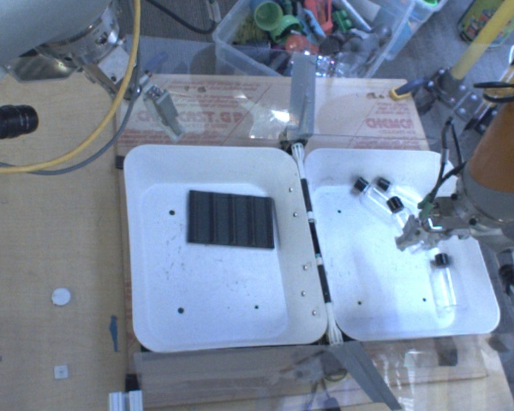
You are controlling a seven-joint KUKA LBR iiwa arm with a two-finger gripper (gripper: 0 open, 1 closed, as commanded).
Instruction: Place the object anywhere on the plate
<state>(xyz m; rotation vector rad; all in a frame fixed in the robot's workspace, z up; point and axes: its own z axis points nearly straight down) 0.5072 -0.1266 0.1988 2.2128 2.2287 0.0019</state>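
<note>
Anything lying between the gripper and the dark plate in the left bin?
In the camera view, between the gripper and the plate lie bare white bin floor and the bins' adjoining rims; the vials sit farther back.

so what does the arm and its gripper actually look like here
The arm comes in from the right as a broad grey body with an orange band above the wrist. Thin dark cables run down beside it to the gripper, a small pale grey metal piece with short fingers, over the right bin.
</note>
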